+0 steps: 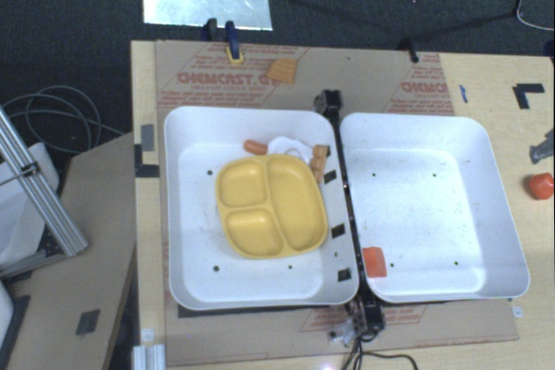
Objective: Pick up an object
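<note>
Orange block [374, 262], right bin [499, 212] corner: judged light, rigid, best gripped across flat sides; gripper [541, 150] jaw state cannot be told.

White item [288, 146] half under tray [269, 205]

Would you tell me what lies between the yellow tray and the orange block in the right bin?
The bins' adjoining white rims and their black clips, seen in the camera view, separate tray from block.
</note>
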Controlling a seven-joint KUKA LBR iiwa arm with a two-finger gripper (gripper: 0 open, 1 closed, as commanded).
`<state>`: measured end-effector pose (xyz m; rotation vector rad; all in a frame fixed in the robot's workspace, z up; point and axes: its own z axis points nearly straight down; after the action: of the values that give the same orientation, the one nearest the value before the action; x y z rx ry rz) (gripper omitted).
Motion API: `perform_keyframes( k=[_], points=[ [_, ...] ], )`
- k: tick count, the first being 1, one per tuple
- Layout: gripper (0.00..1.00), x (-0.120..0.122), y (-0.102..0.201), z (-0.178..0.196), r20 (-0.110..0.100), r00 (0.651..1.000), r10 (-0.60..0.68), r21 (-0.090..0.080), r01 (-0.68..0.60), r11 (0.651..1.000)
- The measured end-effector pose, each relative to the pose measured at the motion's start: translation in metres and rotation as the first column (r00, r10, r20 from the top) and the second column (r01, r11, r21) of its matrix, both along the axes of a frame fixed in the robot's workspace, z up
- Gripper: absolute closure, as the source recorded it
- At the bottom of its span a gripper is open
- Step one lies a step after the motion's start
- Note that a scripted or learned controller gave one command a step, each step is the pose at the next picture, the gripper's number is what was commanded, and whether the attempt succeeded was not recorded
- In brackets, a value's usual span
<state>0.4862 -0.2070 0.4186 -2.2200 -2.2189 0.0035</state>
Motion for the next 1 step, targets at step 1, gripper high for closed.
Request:
perform_keyframes(
  k=[1],
  points=[
    [0.00,0.0008,0.0167,-0.0057,0.006,1.000,0.006,-0.002,-0.006,1.000]
  ],
)
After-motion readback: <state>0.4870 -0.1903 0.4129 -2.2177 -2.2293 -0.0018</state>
